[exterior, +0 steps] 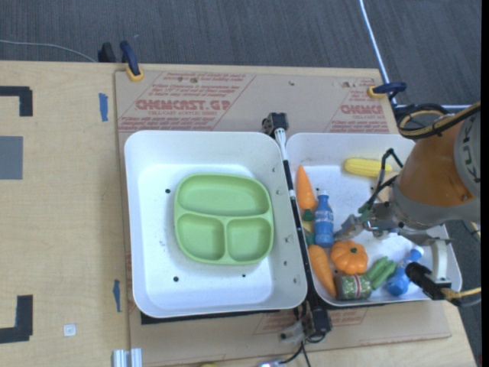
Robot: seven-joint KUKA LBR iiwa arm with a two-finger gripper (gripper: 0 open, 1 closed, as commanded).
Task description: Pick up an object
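Camera view, looking down at a slant on a wooden bench with two shallow white bins side by side. Left bin (145,205) holds a pale green divided plate (224,219) with three compartments, lying flat near its middle. Right bin (336,147) holds a jumble of small toy foods. Along its left wall lie an orange carrot (305,188) and, nearer the front, a second carrot (321,270). Between them stands or leans a small blue bottle (324,219). A toy pumpkin (351,257) sits just beside the bottle's lower end, with a small green can (354,287) touching its front. To the right lie green pea pods (380,269) and a blue piece (398,283). A yellow corn cob (365,167) rests near the back wall.

The grey arm with its orange band (432,178) reaches in from the right. Its gripper (359,222) hangs low over the bin, just above the pumpkin and right of the bottle; whether it is spread or pressed together cannot be told, and nothing is seen pinched.

Judging by looks, the pumpkin is light, hard plastic, round and slippery; its narrower sides seem the best place to grip.
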